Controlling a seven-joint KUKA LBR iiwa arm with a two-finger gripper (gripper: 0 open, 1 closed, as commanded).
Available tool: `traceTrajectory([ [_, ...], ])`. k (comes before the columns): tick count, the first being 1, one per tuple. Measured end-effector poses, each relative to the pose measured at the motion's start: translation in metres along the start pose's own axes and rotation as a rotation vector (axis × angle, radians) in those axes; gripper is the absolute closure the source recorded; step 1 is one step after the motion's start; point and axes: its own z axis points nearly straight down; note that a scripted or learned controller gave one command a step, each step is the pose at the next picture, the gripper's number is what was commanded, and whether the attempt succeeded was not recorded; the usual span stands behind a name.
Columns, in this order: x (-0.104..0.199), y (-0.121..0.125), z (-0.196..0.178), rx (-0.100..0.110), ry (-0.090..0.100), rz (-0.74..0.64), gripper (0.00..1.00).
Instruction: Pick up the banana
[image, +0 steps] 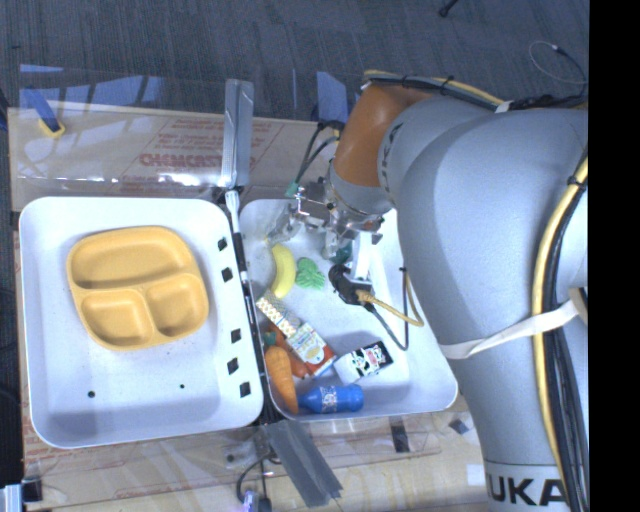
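Note:
The yellow banana (283, 271) lies in the right bin (425, 385), near its left wall in the upper half, with a green toy (311, 274) touching its right side. My gripper (316, 224) hangs over the bin's far end, just above and to the right of the banana and apart from it. Nothing shows between the banana and the gripper. The grey arm with its orange band (366, 120) covers the right bin's right side.
The left bin (40, 390) holds a yellow divided plate (137, 285). In the right bin's near half lie a colourful box (296, 336), an orange carrot (281, 378), a blue bottle (331, 399) and a black-and-white carton (366, 362).

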Motion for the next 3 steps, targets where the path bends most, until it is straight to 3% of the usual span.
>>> traceTrajectory([
  [1, -0.015, -0.028, 0.015, 0.002, -0.001, -0.023, 0.0],
  [2, -0.014, -0.028, 0.005, 0.004, -0.001, -0.028, 1.0],
  [3, 0.094, -0.026, -0.086, 0.0, 0.001, 0.043, 1.0],
])
